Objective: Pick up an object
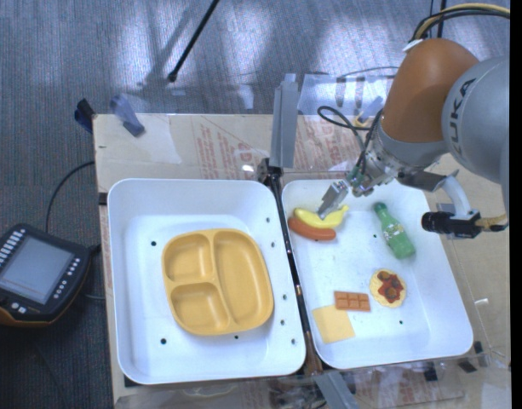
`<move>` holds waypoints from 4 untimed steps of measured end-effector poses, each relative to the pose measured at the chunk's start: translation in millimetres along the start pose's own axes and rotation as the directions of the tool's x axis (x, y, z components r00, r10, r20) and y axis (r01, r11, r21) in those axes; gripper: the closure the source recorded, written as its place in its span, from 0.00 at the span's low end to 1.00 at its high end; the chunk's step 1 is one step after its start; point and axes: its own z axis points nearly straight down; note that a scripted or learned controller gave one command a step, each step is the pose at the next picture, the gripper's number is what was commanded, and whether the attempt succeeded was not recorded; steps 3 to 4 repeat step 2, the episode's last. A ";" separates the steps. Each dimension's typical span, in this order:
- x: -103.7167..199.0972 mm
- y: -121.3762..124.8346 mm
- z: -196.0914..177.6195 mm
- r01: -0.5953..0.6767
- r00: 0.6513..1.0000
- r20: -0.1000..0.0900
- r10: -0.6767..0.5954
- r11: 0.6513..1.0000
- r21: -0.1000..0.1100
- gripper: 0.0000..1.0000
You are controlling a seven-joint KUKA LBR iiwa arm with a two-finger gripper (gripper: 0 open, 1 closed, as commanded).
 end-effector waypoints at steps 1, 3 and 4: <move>-45.1 -23.7 33.2 -0.199 0.980 -0.004 0.199 0.980 0.013 0.00; -15.0 -7.7 103.6 -0.201 0.980 -0.004 0.201 0.979 0.008 0.00; -15.0 -7.7 103.6 -0.201 0.980 -0.004 0.201 0.979 0.008 0.00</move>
